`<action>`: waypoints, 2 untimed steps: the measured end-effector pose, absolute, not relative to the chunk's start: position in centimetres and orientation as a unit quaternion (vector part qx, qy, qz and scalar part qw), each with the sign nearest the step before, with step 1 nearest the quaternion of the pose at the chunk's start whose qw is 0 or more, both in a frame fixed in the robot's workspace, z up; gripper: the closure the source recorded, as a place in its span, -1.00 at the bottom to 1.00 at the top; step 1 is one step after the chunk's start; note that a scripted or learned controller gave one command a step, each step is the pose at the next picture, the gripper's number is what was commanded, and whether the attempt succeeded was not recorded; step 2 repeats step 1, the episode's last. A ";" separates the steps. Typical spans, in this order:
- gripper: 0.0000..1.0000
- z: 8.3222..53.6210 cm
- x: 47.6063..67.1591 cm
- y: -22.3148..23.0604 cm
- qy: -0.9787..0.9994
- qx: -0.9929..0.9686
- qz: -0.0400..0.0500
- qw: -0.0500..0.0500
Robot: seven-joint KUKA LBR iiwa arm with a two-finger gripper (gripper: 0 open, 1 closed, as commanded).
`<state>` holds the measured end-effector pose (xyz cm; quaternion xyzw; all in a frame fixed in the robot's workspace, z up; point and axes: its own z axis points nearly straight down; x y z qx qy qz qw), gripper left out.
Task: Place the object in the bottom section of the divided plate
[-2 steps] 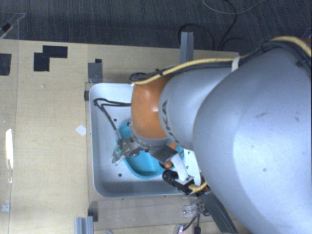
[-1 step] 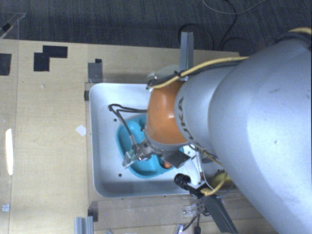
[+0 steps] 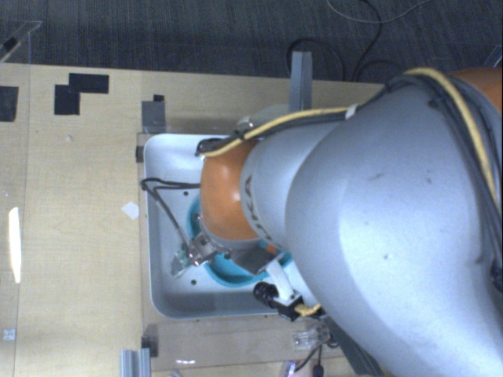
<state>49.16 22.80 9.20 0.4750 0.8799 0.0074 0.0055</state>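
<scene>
A white bin (image 3: 169, 171) lies under my arm. Slivers of a blue divided plate (image 3: 226, 274) show inside it, beneath the orange wrist band (image 3: 224, 195). The arm hides most of the plate, including its sections. My gripper (image 3: 185, 259) hangs low over the bin floor, just left of the plate's visible rim. Its tip is small and blurred. I make out nothing between the gripper and the bin floor.
The grey arm (image 3: 369, 234) covers the right half of the view. Grey posts (image 3: 154, 113) (image 3: 301, 73) stand at the bin's far corners. Bare wooden bench (image 3: 71, 234) with black marks (image 3: 78, 91) lies to the left. A black cable (image 3: 157, 199) loops from the wrist.
</scene>
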 end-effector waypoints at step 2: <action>-1.00 21.4 48.8 22.9 0.893 0.450 0.002 0.002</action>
